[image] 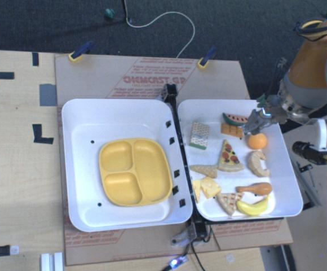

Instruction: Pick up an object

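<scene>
Gripper place: the gripper (254,124) hangs in the upper right of the frame, over the far right part of the right bin (290,168).
Nearest things: an orange (257,141) sits just below the gripper in the picture, very close to its tips. An orange-brown block (232,130) lies just to the left of the tips. A watermelon slice (235,118) lies a bit up and left of them.
Best guess for the pick: the orange looks like the thing to grab, since it is the closest, but the block could be the one just as well.
Which way to go: the orange is round, so it has no long side to line up with. The gripper would need to move a little toward the bottom of the frame and then go down.
Gripper state: the tips are dark and small here, so I cannot tell how they are set, and nothing shows between them.
Arm pose: the arm (307,75) comes in from the right edge, bent down toward the bin, with its wrist pointing left and down.
Other side: the left bin (76,123) holds a yellow tray (134,171), well apart from the gripper.
</scene>
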Robot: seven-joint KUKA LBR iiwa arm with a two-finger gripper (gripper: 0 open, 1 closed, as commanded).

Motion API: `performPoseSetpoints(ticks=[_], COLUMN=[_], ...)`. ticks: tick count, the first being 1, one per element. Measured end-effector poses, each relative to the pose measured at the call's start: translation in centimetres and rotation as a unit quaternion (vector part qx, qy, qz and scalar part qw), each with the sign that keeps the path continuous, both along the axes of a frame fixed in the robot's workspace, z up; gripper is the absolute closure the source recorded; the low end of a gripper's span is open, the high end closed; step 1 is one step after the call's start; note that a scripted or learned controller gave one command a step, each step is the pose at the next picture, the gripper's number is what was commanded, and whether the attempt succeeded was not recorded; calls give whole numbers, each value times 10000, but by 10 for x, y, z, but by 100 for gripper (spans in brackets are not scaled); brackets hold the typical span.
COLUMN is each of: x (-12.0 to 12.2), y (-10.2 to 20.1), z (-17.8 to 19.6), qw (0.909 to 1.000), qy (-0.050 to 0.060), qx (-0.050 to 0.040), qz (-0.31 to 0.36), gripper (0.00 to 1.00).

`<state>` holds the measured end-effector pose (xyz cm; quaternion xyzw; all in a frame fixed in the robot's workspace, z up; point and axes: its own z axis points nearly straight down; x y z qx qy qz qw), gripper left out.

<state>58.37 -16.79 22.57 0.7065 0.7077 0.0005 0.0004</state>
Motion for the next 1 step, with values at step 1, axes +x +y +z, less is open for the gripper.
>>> performPoseSetpoints(ticks=[1], x=[-21], y=[45], z=[-10], qw=[10000], qy=[25], qx=[3], qz=[9], gripper=[100])
